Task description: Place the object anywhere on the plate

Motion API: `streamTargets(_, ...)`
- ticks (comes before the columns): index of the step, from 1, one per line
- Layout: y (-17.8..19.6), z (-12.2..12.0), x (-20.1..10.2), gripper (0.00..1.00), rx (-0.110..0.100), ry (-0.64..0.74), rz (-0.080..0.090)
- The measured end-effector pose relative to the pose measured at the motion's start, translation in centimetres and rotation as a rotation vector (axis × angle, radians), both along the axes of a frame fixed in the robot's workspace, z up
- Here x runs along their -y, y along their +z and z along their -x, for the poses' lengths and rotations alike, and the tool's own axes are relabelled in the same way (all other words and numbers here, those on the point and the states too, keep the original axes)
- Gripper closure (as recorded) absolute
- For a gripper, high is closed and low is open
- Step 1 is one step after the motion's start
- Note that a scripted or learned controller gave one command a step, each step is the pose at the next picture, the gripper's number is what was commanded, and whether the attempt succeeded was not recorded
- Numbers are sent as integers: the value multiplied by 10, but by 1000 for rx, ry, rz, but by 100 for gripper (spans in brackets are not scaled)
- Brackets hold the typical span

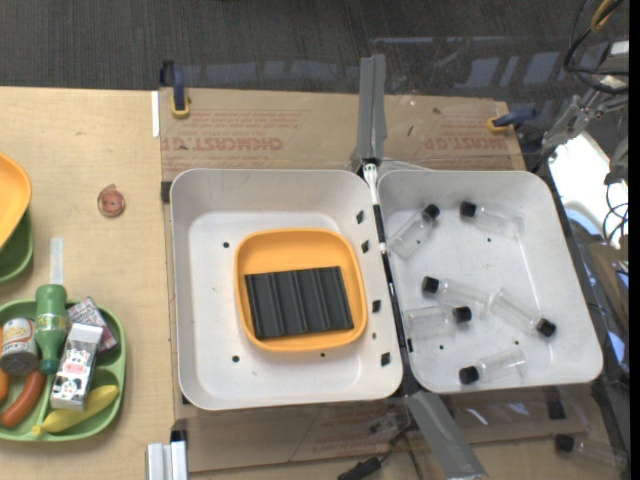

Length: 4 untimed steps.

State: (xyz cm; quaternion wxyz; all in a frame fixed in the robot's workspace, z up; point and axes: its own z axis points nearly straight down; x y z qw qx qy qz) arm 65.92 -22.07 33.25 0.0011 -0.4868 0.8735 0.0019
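Orange plate (296, 244) at the middle of the left bin (200, 268), bearing the dark ribbed block (300, 302), which lies flat and wholly within the plate's rim, set slightly toward its near edge. The right bin (562, 268) holds scattered clear vials (492, 369) with black caps, spread from its far edge to its near edge and well apart from the plate. If the block is the object meant, the placing step appears done (how the jaws stand cannot be told), and the next move calls only for confirming that the block rests steadily, without disturbing it.
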Motion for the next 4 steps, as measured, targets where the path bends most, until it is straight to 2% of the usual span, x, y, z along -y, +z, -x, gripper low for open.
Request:
streamTargets(1, 73, 2, 1, 0, 7, 265, 2)
streamTargets(2, 109, -1, 1, 0, 6, 476, 1)
streamTargets(3, 36, 8, 0, 0, 4, 665, 0)
streamTargets(4, 94, -1, -6, 0, 7, 896, 1)
